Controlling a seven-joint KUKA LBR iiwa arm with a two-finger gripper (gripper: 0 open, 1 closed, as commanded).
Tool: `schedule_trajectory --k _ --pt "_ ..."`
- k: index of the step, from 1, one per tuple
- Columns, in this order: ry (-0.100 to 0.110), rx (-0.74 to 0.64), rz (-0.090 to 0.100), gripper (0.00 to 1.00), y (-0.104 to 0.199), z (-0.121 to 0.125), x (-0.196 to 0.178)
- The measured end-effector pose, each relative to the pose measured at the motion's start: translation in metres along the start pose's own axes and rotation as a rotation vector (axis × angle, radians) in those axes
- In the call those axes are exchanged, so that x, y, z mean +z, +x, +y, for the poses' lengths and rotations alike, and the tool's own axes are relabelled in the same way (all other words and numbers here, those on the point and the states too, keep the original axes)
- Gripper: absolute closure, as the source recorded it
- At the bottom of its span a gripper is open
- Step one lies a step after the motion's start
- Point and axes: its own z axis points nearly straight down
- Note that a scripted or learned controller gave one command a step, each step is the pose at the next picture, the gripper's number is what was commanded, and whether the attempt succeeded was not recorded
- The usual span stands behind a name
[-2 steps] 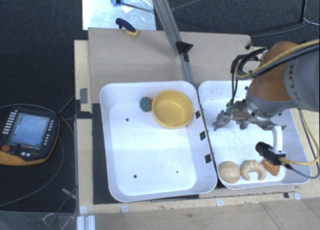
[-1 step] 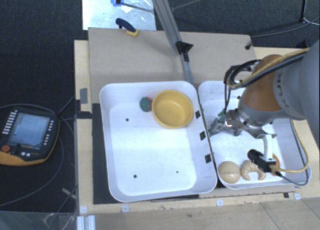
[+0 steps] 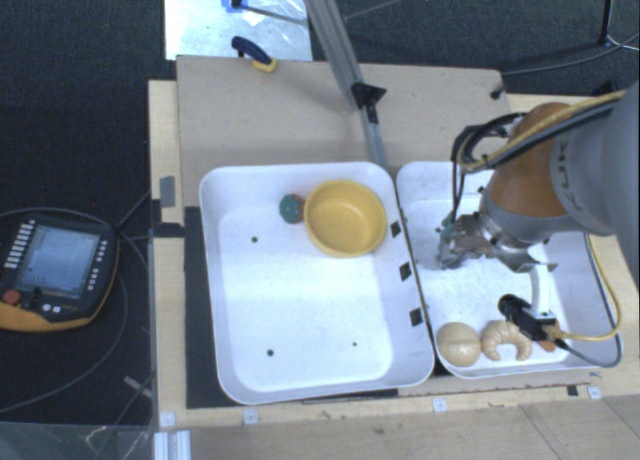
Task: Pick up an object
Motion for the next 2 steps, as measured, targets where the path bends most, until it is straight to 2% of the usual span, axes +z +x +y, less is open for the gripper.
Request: schedule_trajectory --k 2 --pt "-0.003 -0.001 0.0 1.0 0.001 0.01 -0.087"
